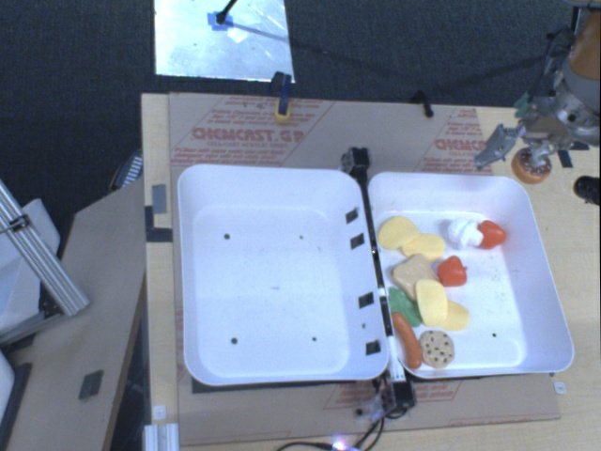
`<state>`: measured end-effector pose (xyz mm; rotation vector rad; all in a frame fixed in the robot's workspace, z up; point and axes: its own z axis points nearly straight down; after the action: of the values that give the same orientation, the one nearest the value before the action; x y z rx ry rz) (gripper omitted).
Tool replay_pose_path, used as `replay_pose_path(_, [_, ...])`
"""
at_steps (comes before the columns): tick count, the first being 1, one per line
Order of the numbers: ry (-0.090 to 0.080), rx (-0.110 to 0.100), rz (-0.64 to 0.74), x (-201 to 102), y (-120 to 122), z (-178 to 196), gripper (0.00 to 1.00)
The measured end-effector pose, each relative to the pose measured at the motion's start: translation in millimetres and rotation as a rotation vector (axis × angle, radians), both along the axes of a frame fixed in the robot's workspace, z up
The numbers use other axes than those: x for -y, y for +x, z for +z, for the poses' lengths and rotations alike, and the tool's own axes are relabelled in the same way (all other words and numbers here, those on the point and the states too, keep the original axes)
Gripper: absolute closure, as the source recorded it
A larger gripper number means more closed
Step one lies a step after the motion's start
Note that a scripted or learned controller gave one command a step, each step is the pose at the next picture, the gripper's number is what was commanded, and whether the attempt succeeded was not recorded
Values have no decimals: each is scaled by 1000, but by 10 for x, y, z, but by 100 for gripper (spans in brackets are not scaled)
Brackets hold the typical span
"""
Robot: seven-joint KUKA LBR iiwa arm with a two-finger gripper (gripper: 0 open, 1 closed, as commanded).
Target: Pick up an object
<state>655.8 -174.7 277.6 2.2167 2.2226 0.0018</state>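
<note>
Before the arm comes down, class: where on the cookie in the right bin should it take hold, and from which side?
Grip the cookie across its round edge, coming straight down from above. It lies flat near the right bin's front wall, so its rim is the only part to pinch. The carrot lies close on its left and a yellow piece just behind, so set the fingers where bare floor shows, front-right and opposite.

Dark carpet floor — shiny metal sheet, tan wooden bench.
</note>
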Motion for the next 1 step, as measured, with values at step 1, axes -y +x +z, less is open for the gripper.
replay_pose_path(1, [-7, 19, 3, 327, 129, 2192, 0])
